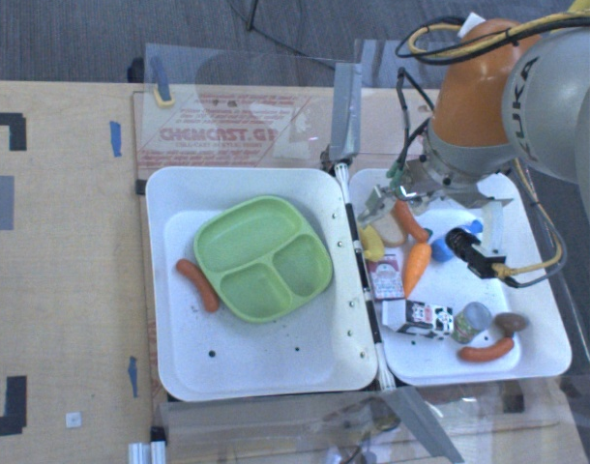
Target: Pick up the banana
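Note:
The banana [372, 244] is a short yellow piece lying against the left wall of the right bin [546, 356], near its far end. My gripper [385, 204] hangs just beyond and above it, its metal tip close to the banana's far end. Nothing shows between the banana and the gripper tip. A reddish sausage [408, 221] lies right beside the gripper, on its right.
An orange carrot [416, 265] and a pink packet [386, 276] lie close to the banana. Nearer the front are a small black-and-white carton [426, 317], a can [472, 320] and another sausage [487, 352]. The left bin [179, 356] holds a green divided plate [264, 259] and a sausage [197, 284].

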Controlling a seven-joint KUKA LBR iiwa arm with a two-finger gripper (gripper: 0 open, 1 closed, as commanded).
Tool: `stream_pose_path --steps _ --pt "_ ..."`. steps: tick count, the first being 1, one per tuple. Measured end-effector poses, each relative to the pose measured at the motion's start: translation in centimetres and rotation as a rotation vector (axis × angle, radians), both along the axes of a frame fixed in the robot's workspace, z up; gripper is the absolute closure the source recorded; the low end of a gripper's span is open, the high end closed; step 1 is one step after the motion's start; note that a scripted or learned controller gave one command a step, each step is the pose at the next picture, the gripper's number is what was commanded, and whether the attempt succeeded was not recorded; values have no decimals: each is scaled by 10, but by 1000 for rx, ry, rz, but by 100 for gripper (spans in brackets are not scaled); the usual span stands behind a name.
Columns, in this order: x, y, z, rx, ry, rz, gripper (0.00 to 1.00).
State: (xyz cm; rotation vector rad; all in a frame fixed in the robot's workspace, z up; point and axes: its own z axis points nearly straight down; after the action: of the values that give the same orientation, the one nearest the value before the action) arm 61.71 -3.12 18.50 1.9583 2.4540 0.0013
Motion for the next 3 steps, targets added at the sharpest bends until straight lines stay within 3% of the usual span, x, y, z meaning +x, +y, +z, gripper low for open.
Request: stream_pose_path --steps 1,2,3 --pt "12 13 0 -1 -2 236 0" --pt "-35 -79 -91 -3 -12 396 0" --pt "17 -83 -90 -5 -14 456 0"
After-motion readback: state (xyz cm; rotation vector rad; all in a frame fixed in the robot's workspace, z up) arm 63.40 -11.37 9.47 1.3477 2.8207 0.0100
